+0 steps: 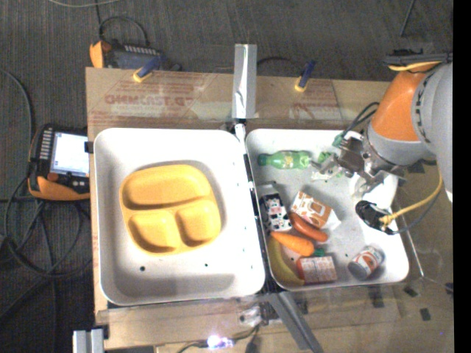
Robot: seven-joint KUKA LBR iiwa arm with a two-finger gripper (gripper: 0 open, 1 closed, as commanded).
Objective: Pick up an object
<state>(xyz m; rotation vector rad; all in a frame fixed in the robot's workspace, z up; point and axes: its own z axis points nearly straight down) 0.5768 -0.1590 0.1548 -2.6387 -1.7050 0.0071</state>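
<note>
Two white bins side by side on the bench. Left bin [110, 197] holds a yellow tray [171, 207] with three compartments, sitting near its centre.

Right bin [401, 267] holds the clutter. Green bottle [285, 159] lies on its side at 11 o'clock in the bin. Small black-and-white box [273, 212] against the left wall at 9 o'clock. Orange-and-white carton [312, 209] near centre, a hot dog [307, 228] just below it, touching. Carrot [292, 243] at 7 o'clock, over a banana [282, 263] that curves along the lower left corner. Red-labelled packet [318, 269] at 6 o'clock, beside the banana. Can [366, 262] on its side at 5 o'clock.

Arm [412, 116] enters from 2 o'clock, orange band showing. Gripper [340, 162] sits low over the bin's 12-to-1 o'clock area, just right of the bottle's cap end. Whether it is apart or together I cannot tell. Nothing visibly between them.
</note>
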